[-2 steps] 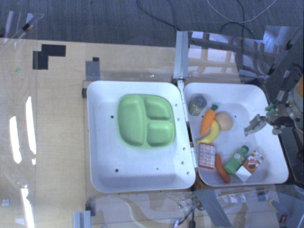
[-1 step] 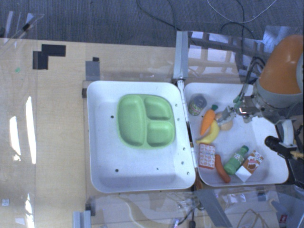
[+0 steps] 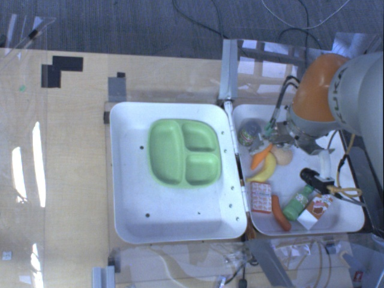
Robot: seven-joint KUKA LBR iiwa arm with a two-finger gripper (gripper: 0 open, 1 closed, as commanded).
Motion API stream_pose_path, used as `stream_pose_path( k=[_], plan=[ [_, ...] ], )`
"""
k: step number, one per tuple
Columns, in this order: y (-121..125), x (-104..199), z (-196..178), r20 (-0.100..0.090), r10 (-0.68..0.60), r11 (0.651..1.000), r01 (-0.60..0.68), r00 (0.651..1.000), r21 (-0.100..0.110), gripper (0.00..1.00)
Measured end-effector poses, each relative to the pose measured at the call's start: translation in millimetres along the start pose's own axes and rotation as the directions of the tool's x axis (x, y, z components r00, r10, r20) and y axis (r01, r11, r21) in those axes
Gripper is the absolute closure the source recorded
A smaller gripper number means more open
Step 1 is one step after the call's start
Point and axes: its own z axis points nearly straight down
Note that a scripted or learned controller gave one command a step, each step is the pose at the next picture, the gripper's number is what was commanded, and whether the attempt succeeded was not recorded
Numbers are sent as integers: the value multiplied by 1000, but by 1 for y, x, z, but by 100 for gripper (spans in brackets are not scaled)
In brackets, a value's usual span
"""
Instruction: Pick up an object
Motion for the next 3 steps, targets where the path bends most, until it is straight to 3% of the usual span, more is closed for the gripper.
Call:
stream_pose_path(
  k=[1, 2, 3],
  plan=[
    [2, -1, -12, 3, 1, 1000, -1, 1000, -4, 100],
    [46, 27, -81, -2, -28, 1000, 28, 1000, 11, 100],
    [76, 52, -81, -4, -237, 971, 238, 971, 9, 100]
  ],
)
